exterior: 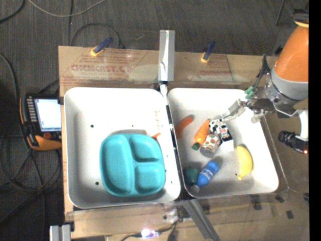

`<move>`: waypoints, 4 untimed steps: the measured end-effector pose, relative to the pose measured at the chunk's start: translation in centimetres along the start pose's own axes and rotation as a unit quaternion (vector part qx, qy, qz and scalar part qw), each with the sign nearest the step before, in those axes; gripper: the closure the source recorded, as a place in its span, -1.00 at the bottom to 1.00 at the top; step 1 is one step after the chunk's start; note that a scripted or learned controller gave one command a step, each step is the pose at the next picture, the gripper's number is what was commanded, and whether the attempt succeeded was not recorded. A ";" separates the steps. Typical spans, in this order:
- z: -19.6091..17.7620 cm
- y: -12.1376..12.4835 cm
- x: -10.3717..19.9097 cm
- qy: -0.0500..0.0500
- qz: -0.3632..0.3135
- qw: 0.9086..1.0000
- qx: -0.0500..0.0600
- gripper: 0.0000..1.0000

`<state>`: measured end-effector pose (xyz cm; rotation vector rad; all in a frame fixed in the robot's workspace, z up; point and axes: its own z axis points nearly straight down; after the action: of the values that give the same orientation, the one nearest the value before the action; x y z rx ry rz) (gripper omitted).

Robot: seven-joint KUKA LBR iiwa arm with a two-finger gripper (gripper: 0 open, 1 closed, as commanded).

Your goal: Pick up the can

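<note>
Camera view: the can (211, 144) lies in the right bin (266, 185), beside an orange bottle (201, 131); jaws (235, 108) hover above, state unclear.

Dark grey ribbed carpet floor (50, 14), black cables (45, 6) looping across. Brown cardboard-covered tabletop (115, 67), two blue-yellow clamps (101, 46) at far edge. Orange-black handheld screen pendant (41, 120) just left of tabletop.
</note>
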<state>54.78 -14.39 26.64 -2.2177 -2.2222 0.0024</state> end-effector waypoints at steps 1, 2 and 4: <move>-0.8 0.0 0.1 0.001 0.000 1.000 0.001 1.00; -0.8 0.0 0.1 0.001 0.000 1.000 0.001 -1.00; 12.8 -2.9 -5.6 0.001 0.139 0.990 0.001 -1.00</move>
<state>51.87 -20.04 13.87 -2.5027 -1.8912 0.0037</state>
